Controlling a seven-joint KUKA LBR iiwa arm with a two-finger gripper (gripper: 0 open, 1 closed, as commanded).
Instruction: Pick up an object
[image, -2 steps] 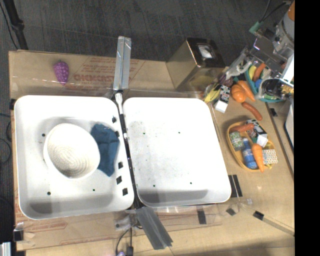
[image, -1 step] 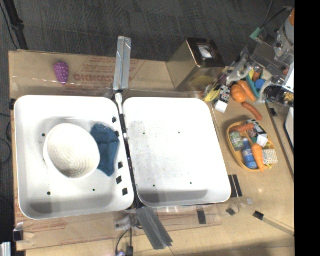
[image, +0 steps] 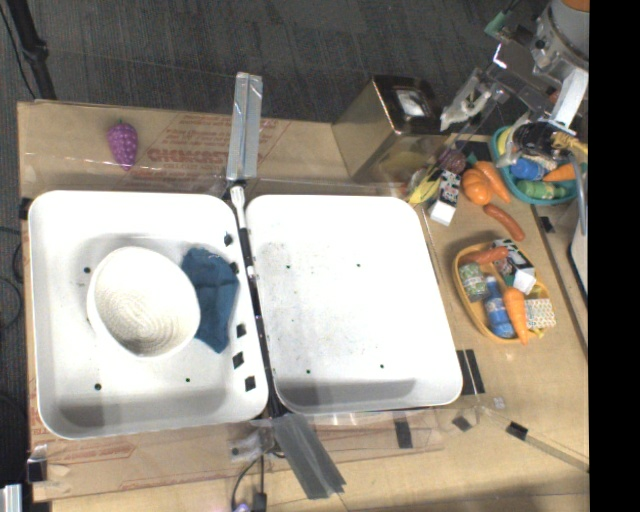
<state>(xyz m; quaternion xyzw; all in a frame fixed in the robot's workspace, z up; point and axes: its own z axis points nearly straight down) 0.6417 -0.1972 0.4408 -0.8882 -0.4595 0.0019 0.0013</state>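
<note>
Up at the top right corner of the camera view, the gripper (image: 478, 95) hangs over the bench clutter, well outside both bins; whether it is spread or closed cannot be told. Far down and to its left, in the left shallow white plastic bin (image: 60, 400), lies a round cream woven hat (image: 143, 300), with a crumpled dark blue cloth (image: 213, 295) touching its right edge. Between that bin and the gripper sits the right white bin (image: 420, 370). Just below the gripper a small yellow oval basket of toy food (image: 502, 290) rests on the bench, and far to its left lies a purple toy grape bunch (image: 123, 143).
</note>
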